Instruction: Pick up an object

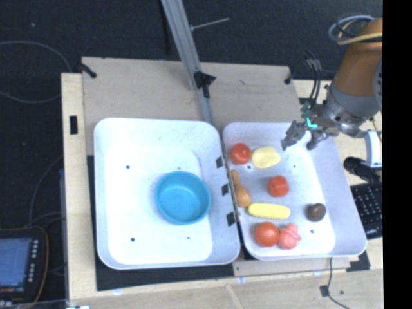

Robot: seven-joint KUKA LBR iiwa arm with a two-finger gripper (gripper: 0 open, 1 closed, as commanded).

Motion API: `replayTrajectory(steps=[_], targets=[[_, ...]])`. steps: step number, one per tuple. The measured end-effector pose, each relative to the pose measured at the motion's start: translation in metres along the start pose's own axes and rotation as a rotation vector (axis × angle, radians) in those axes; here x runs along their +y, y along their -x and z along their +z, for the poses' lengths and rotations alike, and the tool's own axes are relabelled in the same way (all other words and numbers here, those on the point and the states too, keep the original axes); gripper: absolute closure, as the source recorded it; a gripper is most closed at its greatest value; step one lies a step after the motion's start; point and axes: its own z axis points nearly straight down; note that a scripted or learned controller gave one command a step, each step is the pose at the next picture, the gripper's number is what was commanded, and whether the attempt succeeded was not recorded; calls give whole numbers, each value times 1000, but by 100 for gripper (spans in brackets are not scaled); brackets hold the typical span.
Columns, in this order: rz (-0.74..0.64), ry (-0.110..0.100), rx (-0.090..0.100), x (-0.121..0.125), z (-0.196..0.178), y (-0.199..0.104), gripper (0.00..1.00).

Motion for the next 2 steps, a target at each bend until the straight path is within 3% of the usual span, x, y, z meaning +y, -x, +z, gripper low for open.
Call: replayTrajectory(steps=[1,2], targets=[[-1,8,-1,2,-4,0,0],[5,1,-5,-1,59,6,0]])
